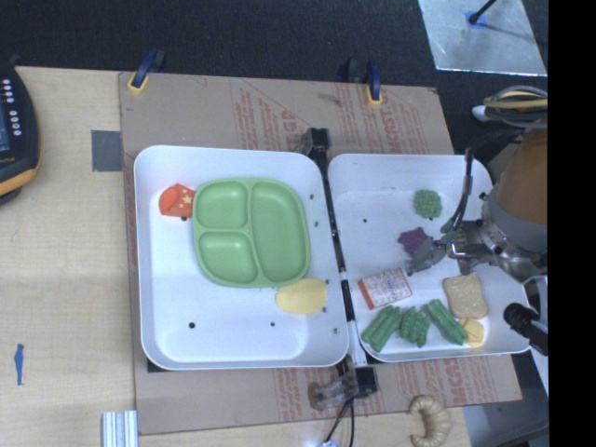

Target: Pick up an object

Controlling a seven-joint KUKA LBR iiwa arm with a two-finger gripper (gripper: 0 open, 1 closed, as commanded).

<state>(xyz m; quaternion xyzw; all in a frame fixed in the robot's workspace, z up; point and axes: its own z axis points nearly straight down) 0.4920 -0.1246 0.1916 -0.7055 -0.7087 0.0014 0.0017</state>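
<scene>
The gripper (pixel 430 252) sits low in the right bin (pixel 372 180); its fingers look apart, holding nothing; a purple toy (pixel 412 240) lies just beside them, under a green broccoli (pixel 427 203).

bench (pixel 65 277) | cardboard sheet (pixel 279 110) (clamped) | two white bins (pixel 168 333) side by side

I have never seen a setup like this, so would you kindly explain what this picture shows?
One camera looks down at a slant on a bench with two white bins. The grey robot arm reaches in from the right; its gripper hangs over the right bin, beside a purple item; nothing is visibly held. That bin also has a green bushy piece, a red-and-white packet, green vegetables and a cracker. The left bin holds a green divided plate, a red item and a yellow one.
</scene>
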